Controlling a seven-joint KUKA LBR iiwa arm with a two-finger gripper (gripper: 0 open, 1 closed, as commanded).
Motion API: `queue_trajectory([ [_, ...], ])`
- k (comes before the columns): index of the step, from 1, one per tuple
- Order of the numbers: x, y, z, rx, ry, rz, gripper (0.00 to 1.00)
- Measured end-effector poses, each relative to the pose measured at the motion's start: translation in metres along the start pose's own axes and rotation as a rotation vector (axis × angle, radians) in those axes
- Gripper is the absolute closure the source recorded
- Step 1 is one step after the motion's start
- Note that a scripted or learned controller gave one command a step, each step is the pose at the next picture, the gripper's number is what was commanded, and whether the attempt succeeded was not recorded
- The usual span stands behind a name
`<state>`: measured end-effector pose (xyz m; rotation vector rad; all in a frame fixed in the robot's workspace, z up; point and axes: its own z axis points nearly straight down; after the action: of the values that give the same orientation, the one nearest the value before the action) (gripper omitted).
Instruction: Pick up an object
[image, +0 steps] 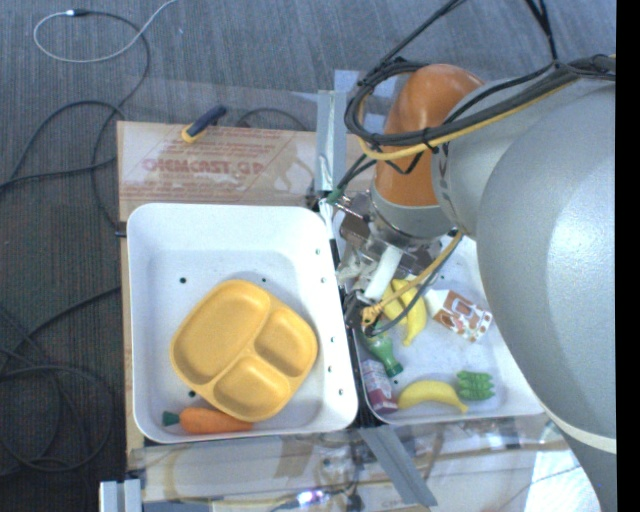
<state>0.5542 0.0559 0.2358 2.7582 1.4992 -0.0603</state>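
**Robot arm reaching down into the right-hand bin of toys**

Two shallow white bins sit side by side on a bench, seen from above at a slant. The left bin (150, 240) holds a yellow divided plate (244, 348) with three sections, lying near the middle, and an orange toy carrot (212, 422) just beside the plate's lower edge, along the bin's front wall.

The right bin (500, 375) is partly hidden by the large grey arm (550, 250) coming in from the right (it takes up much of that side). An orange band (425, 130) wraps the arm above the wrist, with black and yellow cables looping over it. The gripper (372, 295) hangs low over the left part of the right bin, close to the wall shared by the two bins. Whether its fingers are open or closed, I cannot tell; cables and the wrist crowd around them.

Just beside the gripper's tip lies a yellow banana (412, 312), tilted. Below that is a small green bottle (384, 355), and near the front of the bin a second banana (431, 394) lies flat, touching a green toy (476, 385) at its right end. A small orange-and-white box (461, 314) rests to the right of the upper banana.

Behind the left bin lies a flat cardboard sheet (200, 170) with faded red print.
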Motion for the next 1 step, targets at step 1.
queue_trajectory([
  [1, -0.0003, -0.0005, -0.0048, 0.005, -0.008, -0.004, 1.0],
])
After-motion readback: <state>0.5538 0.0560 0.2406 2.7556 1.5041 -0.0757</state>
